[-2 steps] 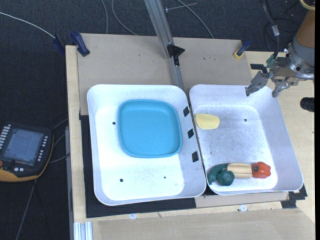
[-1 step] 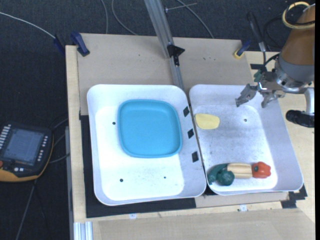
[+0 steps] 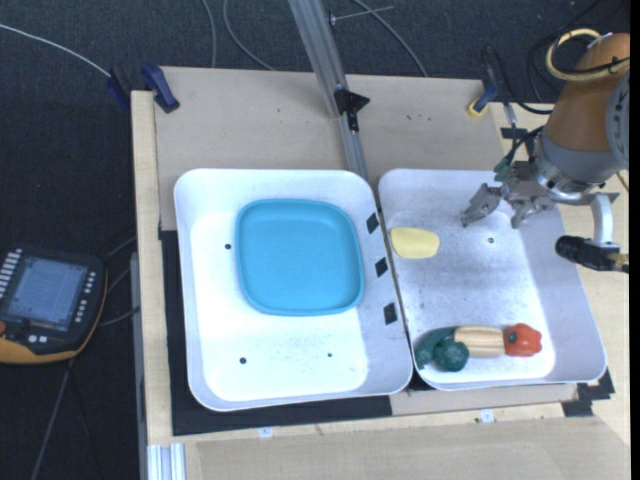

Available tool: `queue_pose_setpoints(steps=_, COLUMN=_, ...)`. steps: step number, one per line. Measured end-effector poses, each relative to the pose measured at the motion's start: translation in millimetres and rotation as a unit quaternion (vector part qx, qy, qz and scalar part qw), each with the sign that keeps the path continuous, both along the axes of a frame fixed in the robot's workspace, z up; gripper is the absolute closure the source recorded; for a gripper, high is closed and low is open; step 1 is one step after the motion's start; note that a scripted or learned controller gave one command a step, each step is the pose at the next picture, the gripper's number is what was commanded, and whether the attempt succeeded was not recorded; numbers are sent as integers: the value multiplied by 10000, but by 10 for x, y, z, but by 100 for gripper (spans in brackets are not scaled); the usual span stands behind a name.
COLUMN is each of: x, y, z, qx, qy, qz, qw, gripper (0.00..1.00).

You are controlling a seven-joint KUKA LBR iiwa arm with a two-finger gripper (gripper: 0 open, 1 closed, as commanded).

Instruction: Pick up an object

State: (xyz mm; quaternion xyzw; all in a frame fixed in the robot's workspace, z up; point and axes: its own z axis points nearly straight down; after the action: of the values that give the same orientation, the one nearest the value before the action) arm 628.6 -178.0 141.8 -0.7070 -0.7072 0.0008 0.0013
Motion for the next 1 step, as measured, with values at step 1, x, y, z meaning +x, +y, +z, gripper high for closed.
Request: queue_pose_setpoints(steps=1, x=13, y=-2, z=133, qx=-6, qy=-26, qz=2, qw=10000, gripper=100)
